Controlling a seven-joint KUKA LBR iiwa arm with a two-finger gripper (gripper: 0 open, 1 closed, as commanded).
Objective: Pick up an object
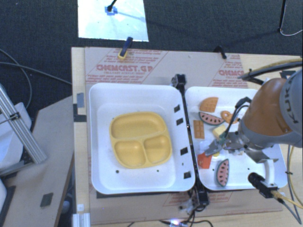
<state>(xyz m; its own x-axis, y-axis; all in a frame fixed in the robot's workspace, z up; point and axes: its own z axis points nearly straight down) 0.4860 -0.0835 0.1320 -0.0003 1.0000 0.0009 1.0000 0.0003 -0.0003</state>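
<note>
Down in the right bin, the gripper (214, 148) hung low over the floor, its grey fingers (211, 150) pointing toward the divider; whether they stood apart or closed could not be told from this slanted view, and nothing showed between them. Just under the tips lay a small flat red-orange piece (204, 161), near or touching them, though which was unclear. Beside it, toward the near rim, lay a toy watermelon slice with a pink face and dark rind (222, 171), apart from the fingers. A pale yellow block (218, 131) sat just behind the gripper, partly covered by the wrist. Farther back lay a second watermelon slice (210, 118), an orange wedge-shaped piece (209, 103), an orange pretzel-like ring (227, 116) and a thin tan rectangular piece (198, 129) close to the divider.

The grey arm with its orange band (267, 110) reached in from the right, covering much of the right shallow white bin (241, 92). The left shallow white bin (137, 91) held a yellow plastic tray with three compartments (140, 139), lying flat near its middle. Both bins rested on a cardboard sheet printed with red lettering (124, 68).
</note>
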